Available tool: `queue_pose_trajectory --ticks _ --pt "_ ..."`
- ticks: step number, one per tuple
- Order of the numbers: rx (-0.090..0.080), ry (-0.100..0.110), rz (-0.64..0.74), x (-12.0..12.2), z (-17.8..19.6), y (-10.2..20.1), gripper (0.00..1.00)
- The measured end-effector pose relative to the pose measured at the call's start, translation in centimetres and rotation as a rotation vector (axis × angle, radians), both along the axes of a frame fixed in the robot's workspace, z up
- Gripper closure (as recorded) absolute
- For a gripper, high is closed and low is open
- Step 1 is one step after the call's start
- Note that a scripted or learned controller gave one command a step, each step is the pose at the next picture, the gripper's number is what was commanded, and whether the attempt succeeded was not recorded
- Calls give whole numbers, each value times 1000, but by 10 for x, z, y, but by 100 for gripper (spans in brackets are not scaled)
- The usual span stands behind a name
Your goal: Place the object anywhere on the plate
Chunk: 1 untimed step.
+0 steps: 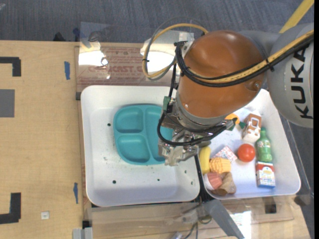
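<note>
Fingers [172,156] metallic, over glossy teal compartmented plate [137,133] right rim.

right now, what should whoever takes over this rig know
Hand: low over the right edge of the teal plate in the left bin; whether it is open or shut cannot be told, and no object is visible in it.
Things: the toy food sits in the right bin: banana, tomato, green bottle, small cartons.
Done: nothing visible on the plate's compartments.
Left: confirm whether the hand carries anything; if not, pick an object and set it on the plate.
</note>
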State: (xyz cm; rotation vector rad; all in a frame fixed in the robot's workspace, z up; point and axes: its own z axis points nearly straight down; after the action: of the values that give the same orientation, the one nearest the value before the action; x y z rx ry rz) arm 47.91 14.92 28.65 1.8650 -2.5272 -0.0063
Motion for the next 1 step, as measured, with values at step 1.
queue_pose_trajectory --ticks 1 --pt "-1 -4 -189 1 -73 -43 100"
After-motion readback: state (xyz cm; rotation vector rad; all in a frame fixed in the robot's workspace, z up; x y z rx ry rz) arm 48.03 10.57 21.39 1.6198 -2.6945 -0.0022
